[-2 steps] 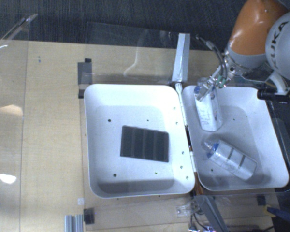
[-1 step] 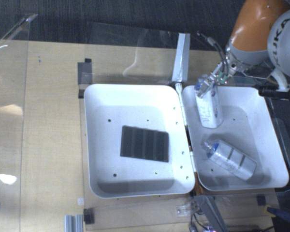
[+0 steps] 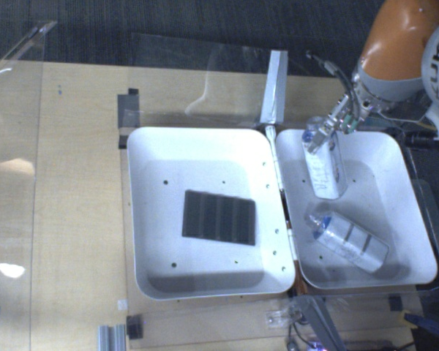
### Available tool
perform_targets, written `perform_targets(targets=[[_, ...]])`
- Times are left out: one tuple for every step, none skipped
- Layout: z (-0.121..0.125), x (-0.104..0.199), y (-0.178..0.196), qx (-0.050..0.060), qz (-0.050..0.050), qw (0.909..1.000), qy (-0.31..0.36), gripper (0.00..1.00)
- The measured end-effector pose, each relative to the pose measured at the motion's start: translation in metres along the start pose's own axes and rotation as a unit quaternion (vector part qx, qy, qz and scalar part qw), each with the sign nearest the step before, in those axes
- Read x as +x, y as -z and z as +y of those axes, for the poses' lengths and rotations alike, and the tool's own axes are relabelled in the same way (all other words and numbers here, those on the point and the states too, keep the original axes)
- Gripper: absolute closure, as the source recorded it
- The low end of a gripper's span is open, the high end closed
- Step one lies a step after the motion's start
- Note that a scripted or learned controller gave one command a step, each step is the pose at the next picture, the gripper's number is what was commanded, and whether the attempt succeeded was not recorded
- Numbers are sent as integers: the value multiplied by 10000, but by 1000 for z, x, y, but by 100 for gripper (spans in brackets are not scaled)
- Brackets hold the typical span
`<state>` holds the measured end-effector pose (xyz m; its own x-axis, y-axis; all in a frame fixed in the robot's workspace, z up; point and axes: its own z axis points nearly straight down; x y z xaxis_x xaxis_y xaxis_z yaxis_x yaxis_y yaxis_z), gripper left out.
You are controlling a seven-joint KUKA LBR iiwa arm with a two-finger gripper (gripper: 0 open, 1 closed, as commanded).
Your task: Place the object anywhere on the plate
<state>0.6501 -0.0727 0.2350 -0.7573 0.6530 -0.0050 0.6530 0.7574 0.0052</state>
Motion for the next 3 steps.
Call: perform_targets(targets=[[2,0,12,-28,-21,10000,7,100],[5,-1,23,-57,-39,10000,14,100],[7,-1,35,-85,-57,9999,22,100]])
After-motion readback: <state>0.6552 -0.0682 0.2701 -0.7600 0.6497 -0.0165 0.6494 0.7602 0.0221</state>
